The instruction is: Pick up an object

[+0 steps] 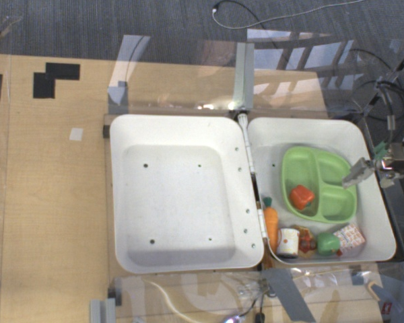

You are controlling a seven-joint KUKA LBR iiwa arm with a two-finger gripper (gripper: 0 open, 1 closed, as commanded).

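The right bin (pixel 310 130) holds a green divided plate (pixel 326 167) with a small red-orange object (pixel 301 196) in its left compartment. Along the bin's front edge lie an orange carrot (pixel 272 225), a small white can (pixel 288 242), a green object (pixel 328 242) and a patterned packet (pixel 351 237). My gripper (pixel 359 173) reaches in from the right edge and hovers over the plate's right rim, well apart from the red-orange object. Nothing shows in its grasp.
The left bin (pixel 175 187) lies beside the right one, with a raised divider (pixel 250 180) between them. Cables and the arm's mount (pixel 394 157) crowd the right edge. Black marks (pixel 54 78) sit on the bench at far left.
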